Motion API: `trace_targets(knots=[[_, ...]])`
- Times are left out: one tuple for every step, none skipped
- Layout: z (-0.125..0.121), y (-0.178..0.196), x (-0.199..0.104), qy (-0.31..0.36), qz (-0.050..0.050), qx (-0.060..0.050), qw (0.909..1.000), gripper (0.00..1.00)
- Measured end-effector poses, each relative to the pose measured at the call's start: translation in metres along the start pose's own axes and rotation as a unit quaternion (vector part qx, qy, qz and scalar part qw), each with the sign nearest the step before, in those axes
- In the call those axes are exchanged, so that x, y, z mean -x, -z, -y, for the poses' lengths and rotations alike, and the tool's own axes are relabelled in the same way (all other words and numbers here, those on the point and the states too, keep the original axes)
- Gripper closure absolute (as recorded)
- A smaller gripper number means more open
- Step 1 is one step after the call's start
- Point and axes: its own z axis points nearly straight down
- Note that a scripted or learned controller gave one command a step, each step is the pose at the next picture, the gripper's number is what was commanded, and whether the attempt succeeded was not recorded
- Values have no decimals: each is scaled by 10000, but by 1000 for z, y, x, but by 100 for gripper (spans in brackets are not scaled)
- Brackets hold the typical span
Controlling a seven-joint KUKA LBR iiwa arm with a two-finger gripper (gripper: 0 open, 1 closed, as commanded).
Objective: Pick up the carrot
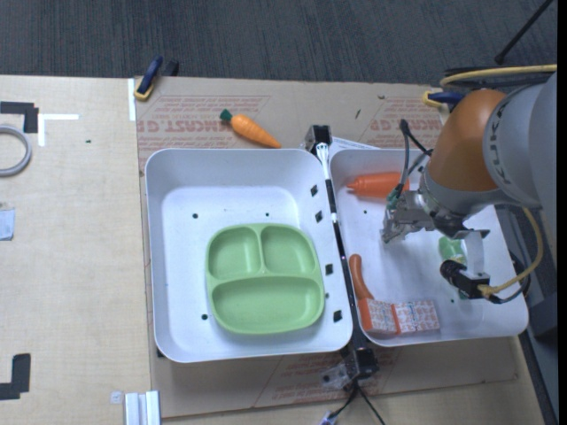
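Lying outside both bins, the carrot (251,129) has open cardboard around it.

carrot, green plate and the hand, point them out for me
carrot (376,183), camera view, on the middle of its orange body, in the right bin
green plate (264,303), camera view, on the floor of its large front compartment, in the left bin
hand (400,228), camera view, on its grey lower end, over the right bin

One fixed camera overhead (slanted) views both bins (159,264).
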Motion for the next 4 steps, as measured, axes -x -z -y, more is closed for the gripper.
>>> trace_targets(knots=[[51, 0, 4, -707, -4, -1, 9975, 100], [76, 0, 2, 2154, 0, 10, 9765, 100], [96, 0, 1, 2717, 3, 13, 9624, 100], [95, 182, 49, 1936, 13, 20, 9811, 100]])
